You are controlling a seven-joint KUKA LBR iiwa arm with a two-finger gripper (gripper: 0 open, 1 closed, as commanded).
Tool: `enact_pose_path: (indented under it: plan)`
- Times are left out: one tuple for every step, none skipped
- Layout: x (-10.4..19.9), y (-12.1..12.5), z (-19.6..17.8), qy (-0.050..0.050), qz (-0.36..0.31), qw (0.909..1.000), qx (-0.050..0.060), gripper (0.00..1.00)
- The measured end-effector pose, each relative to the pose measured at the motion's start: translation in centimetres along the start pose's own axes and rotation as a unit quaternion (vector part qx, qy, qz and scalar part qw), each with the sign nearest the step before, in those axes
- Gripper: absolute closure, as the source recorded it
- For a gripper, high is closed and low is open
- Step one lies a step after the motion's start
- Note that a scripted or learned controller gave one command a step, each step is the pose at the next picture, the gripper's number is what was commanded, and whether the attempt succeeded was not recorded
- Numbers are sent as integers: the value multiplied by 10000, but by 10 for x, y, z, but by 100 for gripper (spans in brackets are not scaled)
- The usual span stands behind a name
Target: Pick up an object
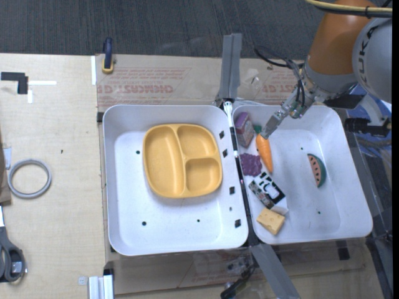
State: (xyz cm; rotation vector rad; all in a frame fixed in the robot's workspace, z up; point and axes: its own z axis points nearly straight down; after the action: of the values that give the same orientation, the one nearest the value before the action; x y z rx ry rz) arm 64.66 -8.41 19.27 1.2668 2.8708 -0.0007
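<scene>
From above I see my gripper [272, 124] lowered into the right bin [349, 167], its tip just above the top of an orange carrot [265, 153]; I cannot tell its finger state. A watermelon slice [317, 170] lies apart. The left bin [118, 185] holds a yellow tray [182, 160].

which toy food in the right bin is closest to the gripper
The orange carrot: its top end lies just under the gripper. The watermelon slice, cheese wedge and purple grapes lie farther off.
</scene>
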Motion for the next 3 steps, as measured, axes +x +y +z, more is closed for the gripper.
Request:
enact_pose_path:
  plan:
    - [38, -13, -72, 5, 525, 9986, 7, 0]
    - [-2, -55, 93, 11, 960, 9954, 10, 0]
    - [-38, -24, 100, 5, 2517, 9678, 11, 0]
